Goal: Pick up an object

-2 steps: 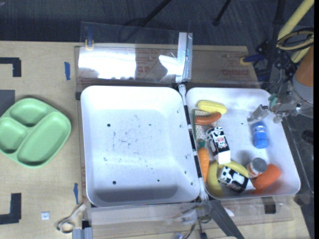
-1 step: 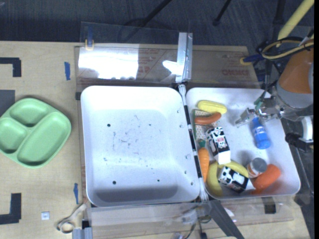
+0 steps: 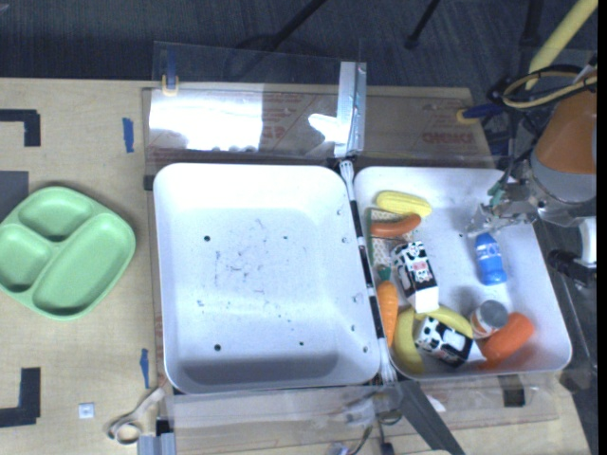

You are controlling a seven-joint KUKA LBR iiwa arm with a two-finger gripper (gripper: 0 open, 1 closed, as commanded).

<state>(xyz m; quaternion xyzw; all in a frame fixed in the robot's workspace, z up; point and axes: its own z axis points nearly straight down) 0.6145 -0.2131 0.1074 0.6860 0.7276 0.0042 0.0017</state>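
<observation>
Single fixed camera overhead, angled down at a slant. Both white bins [image 3: 256,197] sit mid-frame, bench [image 3: 66,396] around them; arm [image 3: 569,150] enters from frame right.

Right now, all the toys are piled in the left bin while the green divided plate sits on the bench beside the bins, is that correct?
Not quite: the camera view shows the toys, such as the blue bottle and the yellow corn, in the right bin, not the left bin. The green divided plate does sit on the bench beside the bins.
</observation>
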